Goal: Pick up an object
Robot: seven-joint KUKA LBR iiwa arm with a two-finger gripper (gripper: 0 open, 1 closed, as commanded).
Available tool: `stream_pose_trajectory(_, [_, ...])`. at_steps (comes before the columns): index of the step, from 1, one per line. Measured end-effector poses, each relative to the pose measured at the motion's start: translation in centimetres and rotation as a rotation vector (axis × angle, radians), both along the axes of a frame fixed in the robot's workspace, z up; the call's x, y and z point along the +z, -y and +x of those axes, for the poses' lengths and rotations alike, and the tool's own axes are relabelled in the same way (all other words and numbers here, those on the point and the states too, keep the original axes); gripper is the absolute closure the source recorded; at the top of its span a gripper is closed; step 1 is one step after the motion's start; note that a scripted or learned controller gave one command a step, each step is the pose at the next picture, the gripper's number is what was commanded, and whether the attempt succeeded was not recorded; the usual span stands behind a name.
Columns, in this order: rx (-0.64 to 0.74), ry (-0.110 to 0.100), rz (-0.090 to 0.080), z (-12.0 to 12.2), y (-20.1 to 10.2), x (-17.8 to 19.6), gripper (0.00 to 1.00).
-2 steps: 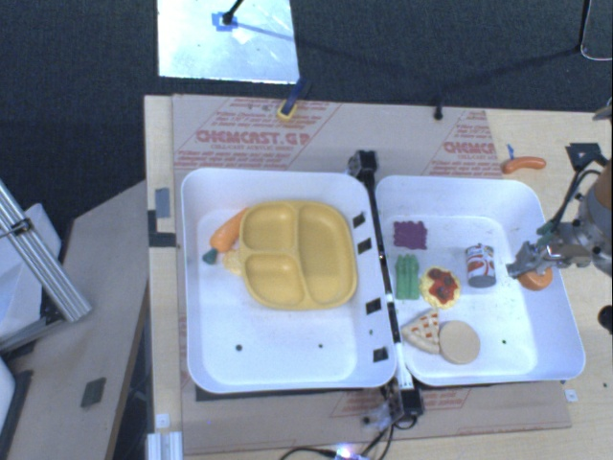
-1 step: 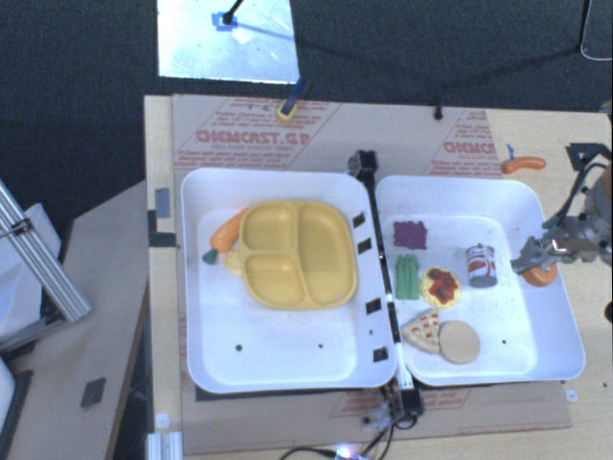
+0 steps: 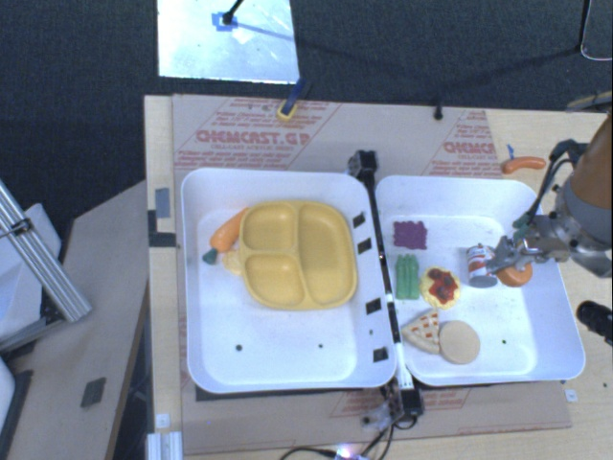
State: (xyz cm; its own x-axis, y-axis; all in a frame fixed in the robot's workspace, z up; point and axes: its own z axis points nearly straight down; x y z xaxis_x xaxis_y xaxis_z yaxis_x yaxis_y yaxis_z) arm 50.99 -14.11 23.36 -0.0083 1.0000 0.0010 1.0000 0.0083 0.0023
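A small can [image 3: 477,260] with a red label sat near the right bin's [image 3: 551,357] far right corner, an orange piece [image 3: 518,275] just beside it. The gripper [image 3: 498,260] hovered low right against both; whether it was spread or pinched I couldn't tell. It looked like the reaching step: next it needed a firm close, then a lift.
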Motion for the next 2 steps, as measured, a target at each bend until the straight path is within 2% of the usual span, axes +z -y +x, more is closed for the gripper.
stream_pose_trajectory(1, [-0.001,0.000,-0.001,-0.1,-4.9,-1.3,1.00])
stream_pose_trajectory(2, [0.002,0.001,0.000,-0.1,-10.7,-0.1,1.00])
